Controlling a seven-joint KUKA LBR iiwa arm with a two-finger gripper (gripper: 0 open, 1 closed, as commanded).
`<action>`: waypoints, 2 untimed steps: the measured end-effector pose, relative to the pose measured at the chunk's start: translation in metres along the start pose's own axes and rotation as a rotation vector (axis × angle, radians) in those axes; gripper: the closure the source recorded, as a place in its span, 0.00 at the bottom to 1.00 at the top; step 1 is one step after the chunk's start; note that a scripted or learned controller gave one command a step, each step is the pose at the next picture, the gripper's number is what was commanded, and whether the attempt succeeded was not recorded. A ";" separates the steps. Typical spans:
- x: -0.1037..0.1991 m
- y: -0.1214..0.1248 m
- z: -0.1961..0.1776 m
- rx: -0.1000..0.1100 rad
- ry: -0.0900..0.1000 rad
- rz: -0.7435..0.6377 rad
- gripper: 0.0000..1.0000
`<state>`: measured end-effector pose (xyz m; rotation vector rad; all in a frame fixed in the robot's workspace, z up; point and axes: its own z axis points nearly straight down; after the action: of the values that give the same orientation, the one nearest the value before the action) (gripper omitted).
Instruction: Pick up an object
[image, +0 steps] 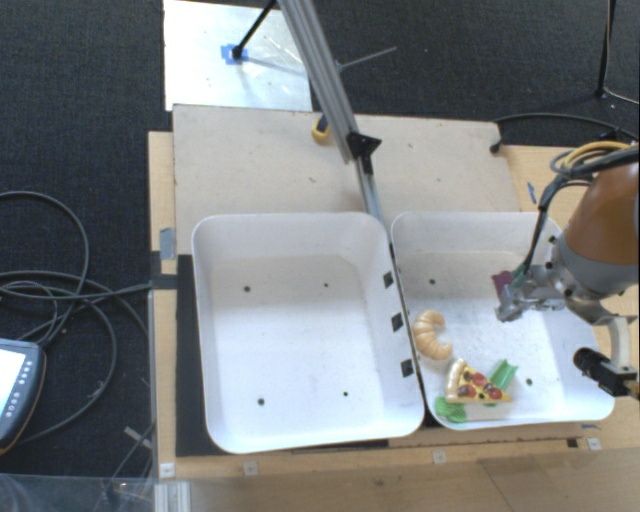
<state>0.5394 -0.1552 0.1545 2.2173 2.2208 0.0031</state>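
Croissant (432, 335) lies left of the claw (508, 300), apart from it.

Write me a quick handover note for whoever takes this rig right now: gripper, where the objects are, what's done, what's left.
Gripper: over the right bin, near its middle, above the bin floor; nothing visible between its fingers.
Objects: croissant lies by the right bin's left wall; toy pizza slice sits at the bin's front, with a green piece beside it. All are left of and nearer the front than the gripper.
Done: nothing picked yet.
Left: move to one object, probably the croissant, close on it and lift.
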 end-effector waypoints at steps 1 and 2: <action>-0.011 0.002 -0.054 -0.003 -0.002 0.000 1.00; -0.012 0.003 -0.079 -0.001 -0.001 -0.002 1.00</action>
<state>0.5423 -0.1671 0.2334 2.2139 2.2226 0.0034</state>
